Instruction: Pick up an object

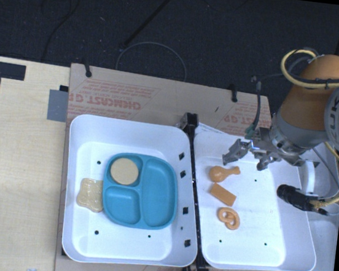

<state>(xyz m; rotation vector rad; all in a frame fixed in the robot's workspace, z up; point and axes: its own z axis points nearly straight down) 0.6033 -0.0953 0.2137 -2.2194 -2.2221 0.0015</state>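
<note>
In the right bin (290,253) lie three food toys: an orange drumstick (222,173), an orange wedge block (222,194) and a tan pretzel (228,218). My gripper (250,156) hangs over the bin's back part, just above and to the right of the drumstick. Its two fingers are spread apart with nothing between them. The grey arm with the orange band comes in from the upper right.
The left bin (84,151) holds a blue divided plate (140,191) with a round tan cookie (124,171) in its upper left compartment. A pale waffle piece (90,194) lies left of the plate. A black divider (190,190) separates the bins.
</note>
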